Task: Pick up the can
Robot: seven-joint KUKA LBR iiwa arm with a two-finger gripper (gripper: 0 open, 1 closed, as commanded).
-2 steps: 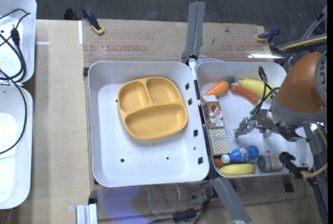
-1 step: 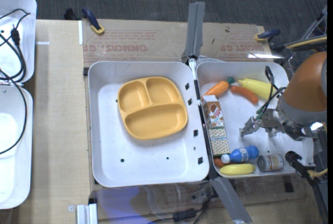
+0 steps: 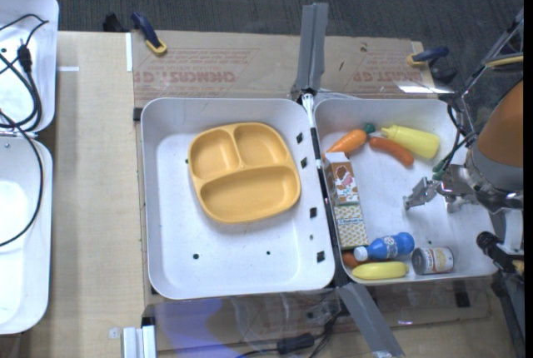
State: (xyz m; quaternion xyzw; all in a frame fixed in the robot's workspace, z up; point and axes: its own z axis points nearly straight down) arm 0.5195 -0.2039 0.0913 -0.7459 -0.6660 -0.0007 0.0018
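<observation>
Gripper (image 3: 419,196) hangs over the right bin (image 3: 479,269); its fingers look parted with nothing between them, though they are small here. Well below them and a little right, the can (image 3: 433,260) lies on its side.

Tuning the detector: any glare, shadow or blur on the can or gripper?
Camera view: even, soft light; the can is sharp, with a mild sheen on its metal end; the gripper is slightly soft and casts a faint shadow on the right bin floor.
</observation>
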